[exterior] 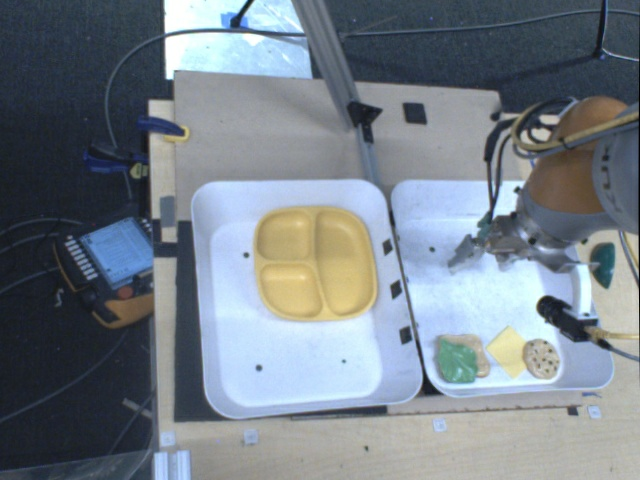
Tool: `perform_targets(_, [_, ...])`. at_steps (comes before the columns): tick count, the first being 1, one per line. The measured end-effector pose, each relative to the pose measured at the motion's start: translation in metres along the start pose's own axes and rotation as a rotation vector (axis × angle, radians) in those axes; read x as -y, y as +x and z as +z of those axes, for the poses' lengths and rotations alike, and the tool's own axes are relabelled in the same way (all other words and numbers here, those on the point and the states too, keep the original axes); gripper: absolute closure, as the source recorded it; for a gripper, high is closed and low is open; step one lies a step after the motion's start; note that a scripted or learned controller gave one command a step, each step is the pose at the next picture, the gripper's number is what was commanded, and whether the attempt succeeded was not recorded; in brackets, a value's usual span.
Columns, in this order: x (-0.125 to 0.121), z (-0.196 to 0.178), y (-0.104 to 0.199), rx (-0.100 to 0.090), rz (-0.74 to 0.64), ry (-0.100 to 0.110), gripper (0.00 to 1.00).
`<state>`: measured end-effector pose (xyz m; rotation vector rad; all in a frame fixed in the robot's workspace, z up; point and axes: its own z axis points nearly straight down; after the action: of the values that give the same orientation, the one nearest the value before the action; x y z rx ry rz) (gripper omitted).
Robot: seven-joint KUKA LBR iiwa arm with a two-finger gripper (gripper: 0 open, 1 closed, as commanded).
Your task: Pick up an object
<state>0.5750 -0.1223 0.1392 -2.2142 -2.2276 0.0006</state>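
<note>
- The bench (300,128) stretches wide across the middle, brown board on top, dark floor all around it.
- Two white bins sit side by side on it: the left bin (300,368) and the right bin (440,298), their inner rims touching.
- In comes the arm (575,183) from the right, grey with orange above the wrist, bent down over the right bin.
- A yellow plate (316,262) with three sections lies flat in the upper half of the left bin.
- The gripper (465,255) hangs low over the upper middle of the right bin, pointing left. Its fingers look close together with nothing between them, though the tips are small and blurred, so I cannot tell for sure.
- Down at the right bin's near edge, three little pieces in a row, well apart from the gripper:
- a green piece (458,360) on the left, resting on something tan,
- a yellow square (507,351) in the middle, just beside it,
- a round speckled cookie (541,358) on the right, touching the square's corner.
</note>
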Motion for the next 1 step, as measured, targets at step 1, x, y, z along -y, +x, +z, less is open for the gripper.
perform_targets(1, [-0.0003,0.0516,0.0002,0.0,0.004,0.0,0.0])
